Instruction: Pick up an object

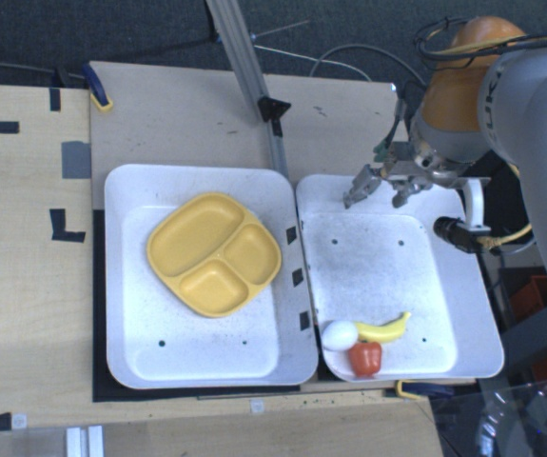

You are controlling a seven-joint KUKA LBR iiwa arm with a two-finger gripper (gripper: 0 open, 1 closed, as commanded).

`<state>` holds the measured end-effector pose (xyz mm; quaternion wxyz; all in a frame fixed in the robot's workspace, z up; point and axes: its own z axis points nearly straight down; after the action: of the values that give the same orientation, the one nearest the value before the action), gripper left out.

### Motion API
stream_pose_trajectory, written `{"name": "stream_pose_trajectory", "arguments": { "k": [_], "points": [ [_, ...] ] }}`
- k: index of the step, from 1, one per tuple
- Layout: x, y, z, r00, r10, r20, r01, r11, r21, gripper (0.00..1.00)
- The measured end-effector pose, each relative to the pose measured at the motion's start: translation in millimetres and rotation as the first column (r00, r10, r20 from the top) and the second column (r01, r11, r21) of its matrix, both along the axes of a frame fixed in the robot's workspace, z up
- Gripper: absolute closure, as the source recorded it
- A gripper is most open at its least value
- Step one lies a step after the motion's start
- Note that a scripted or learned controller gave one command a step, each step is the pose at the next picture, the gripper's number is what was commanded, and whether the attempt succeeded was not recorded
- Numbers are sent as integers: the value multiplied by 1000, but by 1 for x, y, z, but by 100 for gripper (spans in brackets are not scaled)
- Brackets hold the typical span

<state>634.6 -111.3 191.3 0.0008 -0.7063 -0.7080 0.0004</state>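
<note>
A yellow divided plate (214, 253) lies in the left bin (130, 255). At the near edge of the right bin (463, 293) sit a white egg-like ball (340, 335), a small yellow banana (385, 328) and a red pepper-like piece (366, 357), close together. My gripper (380, 192) hangs over the far edge of the right bin, open, its two fingers spread with nothing between them. It is well away from the three small objects.
A slanted metal pole (240, 50) rises behind the bins. Cables and a black connector (454, 233) hang by the arm at the right. Bare wooden bench lies to the left.
</note>
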Motion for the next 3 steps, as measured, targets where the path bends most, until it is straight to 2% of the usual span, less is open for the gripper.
{"name": "stream_pose_trajectory", "arguments": {
  "k": [1, 3],
  "points": [
    [0, 0, 0, 1000, 1, 0, -1, 1000, 0, 0],
    [0, -2, -100, 1000, -1, -5, 1, 1000, -1, 0]
  ]
}}
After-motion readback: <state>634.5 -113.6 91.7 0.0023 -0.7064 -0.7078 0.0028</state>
